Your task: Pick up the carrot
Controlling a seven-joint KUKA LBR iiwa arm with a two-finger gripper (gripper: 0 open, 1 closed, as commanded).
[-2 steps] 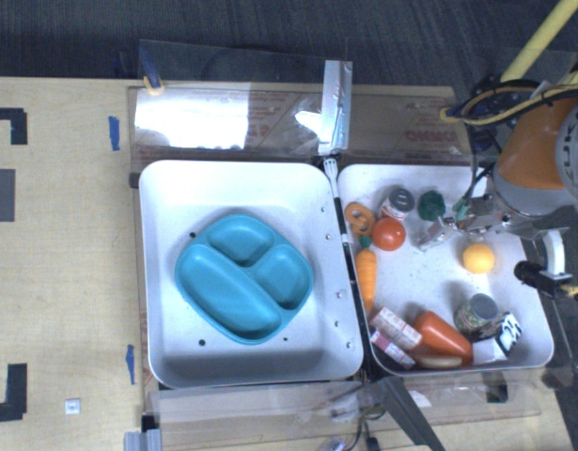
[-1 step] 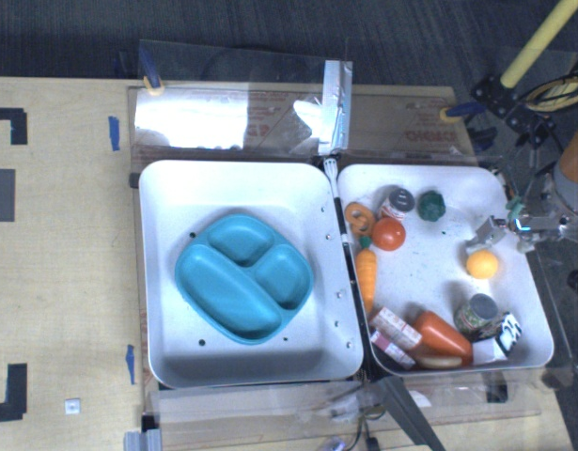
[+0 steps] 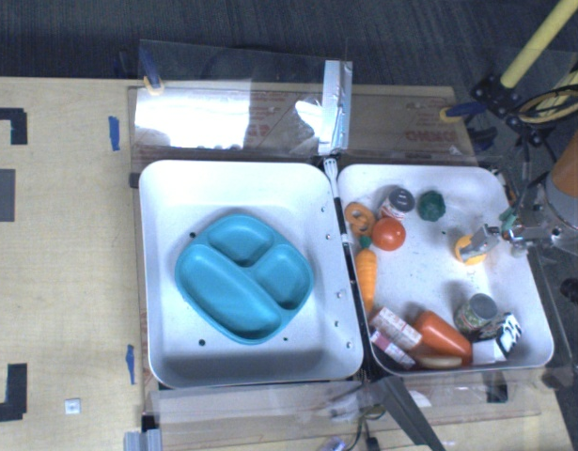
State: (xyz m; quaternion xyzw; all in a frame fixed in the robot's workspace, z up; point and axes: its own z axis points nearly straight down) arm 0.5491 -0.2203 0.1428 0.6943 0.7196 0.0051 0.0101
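Carrot (image 3: 366, 275) at 9 o'clock edge of right bin (image 3: 538, 294), untouched. Gripper (image 3: 514, 225) near 3 o'clock rim, grip state: cannot tell. Approach step; next, traverse toward 9, descend over carrot.

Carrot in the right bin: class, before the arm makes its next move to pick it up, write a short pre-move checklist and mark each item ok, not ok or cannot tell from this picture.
1. Carrot located: ok. It lies along the left wall of the right bin.
2. Carrot top free of cover: ok. Nothing lies over it.
3. Room beside the carrot: not ok. The bin wall is tight on one side, and a tomato sits close to its upper end.
4. Gripper above the carrot: not ok. It is at the bin's right edge, near a small yellow object.
5. Jaws open: cannot tell.
6. Jaws free of any object: cannot tell.
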